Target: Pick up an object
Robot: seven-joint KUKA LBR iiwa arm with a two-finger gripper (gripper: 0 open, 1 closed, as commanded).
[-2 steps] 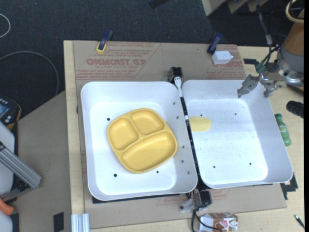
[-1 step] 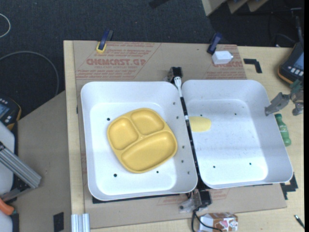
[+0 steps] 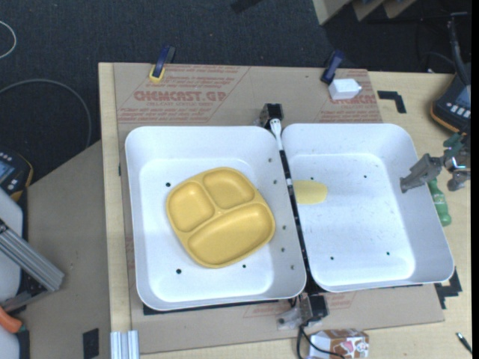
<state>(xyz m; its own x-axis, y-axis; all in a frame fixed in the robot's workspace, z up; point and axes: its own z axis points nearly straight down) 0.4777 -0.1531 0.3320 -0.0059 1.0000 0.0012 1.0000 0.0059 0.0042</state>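
Note:
A yellow divided plate (image 3: 218, 217) lies in the left bin (image 3: 142, 155). A small pale yellow piece (image 3: 310, 192) rests in the right bin (image 3: 389, 144), close to its left wall. My gripper (image 3: 434, 172) hangs over the right bin's right rim, near the edge of the view. A slim green object (image 3: 441, 204) sits just below the gripper along that rim. Whether the gripper holds it is unclear.
A white block (image 3: 344, 89) and two clamps (image 3: 160, 63) sit on the board behind the bins. A cable connector (image 3: 272, 115) lies at the gap between the bins. A small packet (image 3: 348, 344) rests at the front edge.

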